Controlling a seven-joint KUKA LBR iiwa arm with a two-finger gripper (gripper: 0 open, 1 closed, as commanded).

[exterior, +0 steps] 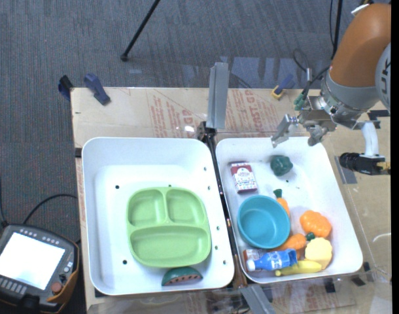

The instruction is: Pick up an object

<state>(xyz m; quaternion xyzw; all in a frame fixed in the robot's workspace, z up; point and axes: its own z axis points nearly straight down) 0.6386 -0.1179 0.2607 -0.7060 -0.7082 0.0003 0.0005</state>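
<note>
1. Two white bins sit side by side on the table (pixel 154 113), the left bin (pixel 98 175) and the right bin (pixel 330 175) touching along their inner walls.
2. The left bin holds a green divided plate (pixel 168 226) near its middle, and a slice of toy watermelon (pixel 182 277) lies just beside the plate's near edge.
3. The right bin holds the things to be picked. A small red box (pixel 244 177) lies toward the far left, and a dark green toy vegetable (pixel 282 165) lies to its right, near the far wall.
4. A blue bowl (pixel 263 222) stands upright in the near half of that bin, with a toy carrot (pixel 282 203) touching its far right rim.
5. Right of the bowl are an orange pepper (pixel 315 224) and, nearer, a pale yellow block (pixel 318 250).
6. Along the near wall lie a small bottle (pixel 271 261) with a blue label and a banana (pixel 301 267), just beside each other.
7. The arm (pixel 360 51) reaches in from the right. Its pincer (pixel 300 131) hovers above the far edge of the right bin, fingers spread apart with nothing between them, above the dark green vegetable and clear of it.
</note>
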